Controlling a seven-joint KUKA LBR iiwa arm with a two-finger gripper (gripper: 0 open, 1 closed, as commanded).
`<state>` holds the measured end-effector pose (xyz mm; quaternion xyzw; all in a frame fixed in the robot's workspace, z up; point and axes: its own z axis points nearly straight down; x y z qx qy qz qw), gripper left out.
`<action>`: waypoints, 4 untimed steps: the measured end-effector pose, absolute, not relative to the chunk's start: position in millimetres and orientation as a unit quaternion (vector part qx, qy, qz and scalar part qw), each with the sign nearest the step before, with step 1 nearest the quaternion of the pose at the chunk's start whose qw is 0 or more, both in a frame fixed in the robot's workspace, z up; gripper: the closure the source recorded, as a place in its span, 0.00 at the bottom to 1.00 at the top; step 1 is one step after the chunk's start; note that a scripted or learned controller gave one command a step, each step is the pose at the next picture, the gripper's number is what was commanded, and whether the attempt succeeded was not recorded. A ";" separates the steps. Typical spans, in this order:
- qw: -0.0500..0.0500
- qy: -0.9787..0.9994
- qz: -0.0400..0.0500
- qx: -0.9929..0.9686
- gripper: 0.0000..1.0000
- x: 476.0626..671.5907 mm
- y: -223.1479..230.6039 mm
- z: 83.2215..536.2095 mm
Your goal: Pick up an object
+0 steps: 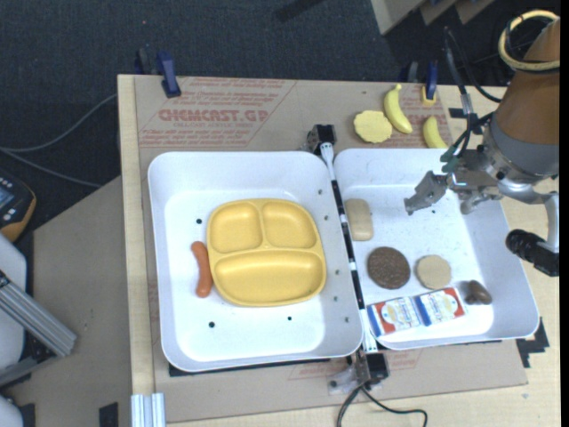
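Note:
My gripper (444, 199) hangs over the back part of the right bin (503, 238). It is open, with bare white bin floor showing between its fingers. In this bin lie a tan bread roll (359, 219) by the left wall, a dark brown round cookie (388, 267), a pale round cookie (434, 271), a small brown lump (476, 293) and a milk carton (416, 313) flat along the front. The gripper is behind and above the two cookies and to the right of the roll, touching none of them.
The left bin (173, 238) holds a yellow divided plate (265, 251) with an orange sausage (203, 268) beside it. Behind the right bin, on the bench, lie two yellow bananas (399, 110) (433, 132) and a yellow round piece (372, 126). Cables run at the back right.

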<state>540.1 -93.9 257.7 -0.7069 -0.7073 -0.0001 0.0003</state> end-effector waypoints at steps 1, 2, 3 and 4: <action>0.004 -0.708 0.003 -0.706 0.00 545.2 -76.6 179.6; 0.002 -0.706 0.001 -0.708 0.00 543.4 -100.9 80.2; 0.004 -0.706 0.002 -0.708 0.00 475.2 -94.9 83.9; -0.002 -0.708 -0.001 -0.707 0.00 529.8 -107.3 84.9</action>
